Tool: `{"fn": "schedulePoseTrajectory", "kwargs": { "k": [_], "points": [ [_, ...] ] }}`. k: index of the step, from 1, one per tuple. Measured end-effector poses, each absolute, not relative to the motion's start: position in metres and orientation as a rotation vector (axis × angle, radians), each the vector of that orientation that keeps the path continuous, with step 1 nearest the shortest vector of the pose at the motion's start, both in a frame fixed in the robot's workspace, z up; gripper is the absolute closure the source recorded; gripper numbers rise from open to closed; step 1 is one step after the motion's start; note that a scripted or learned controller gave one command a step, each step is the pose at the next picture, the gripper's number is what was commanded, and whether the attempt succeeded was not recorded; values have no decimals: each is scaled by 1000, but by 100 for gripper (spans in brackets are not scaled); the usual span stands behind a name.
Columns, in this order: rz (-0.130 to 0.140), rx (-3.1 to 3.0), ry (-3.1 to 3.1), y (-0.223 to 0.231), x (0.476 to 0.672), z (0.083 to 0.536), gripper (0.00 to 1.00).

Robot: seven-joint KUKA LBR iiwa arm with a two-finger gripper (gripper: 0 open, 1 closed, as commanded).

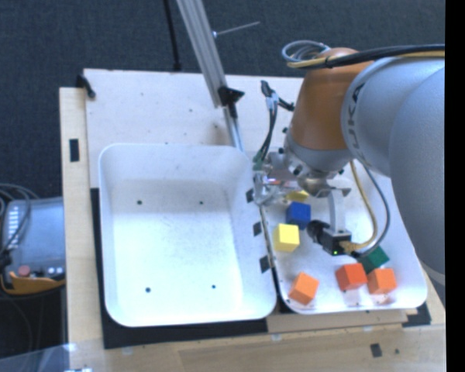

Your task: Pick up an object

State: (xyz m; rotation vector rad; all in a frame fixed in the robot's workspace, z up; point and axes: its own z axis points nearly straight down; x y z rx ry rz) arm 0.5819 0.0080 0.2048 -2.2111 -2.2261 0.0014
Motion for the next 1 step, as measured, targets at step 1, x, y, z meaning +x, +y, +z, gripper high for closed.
{"fn": "schedulePoseTrajectory", "kwargs": {
  "k": [1],
  "points": [
    [-5,-2213,-2230,60,582,223,100]
  ]
}}
